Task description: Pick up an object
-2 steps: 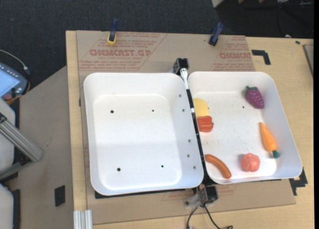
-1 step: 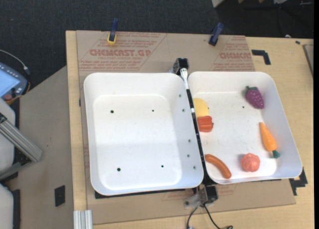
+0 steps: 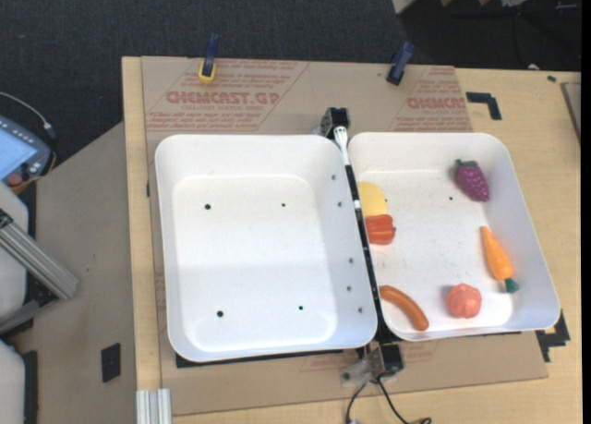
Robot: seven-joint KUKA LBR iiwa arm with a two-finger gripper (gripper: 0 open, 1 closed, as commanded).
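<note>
Two white bins sit side by side on a brown board, their inner rims meeting along a dark strip down the middle. The left bin (image 3: 249, 247) shows a bare white floor with four small dark holes. The right bin (image 3: 434, 159) holds all the toy food — six pieces, spread out.

The grapes (image 3: 471, 179), purple, lie near the far right corner. The carrot (image 3: 496, 257) lies along the right wall, its green end toward the near side. A round red tomato (image 3: 464, 300) sits near the front rim, just left of the carrot's tip. The sausage (image 3: 404, 308) lies at a slant in the near left corner, well apart from the tomato. Against the dividing rim a yellow piece (image 3: 371, 198) touches a red pepper (image 3: 379, 229) just in front of it.

Two blue clamps (image 3: 210, 60) grip the board's far edge. As for the gripper, I cannot tell how its jaws stand.
</note>
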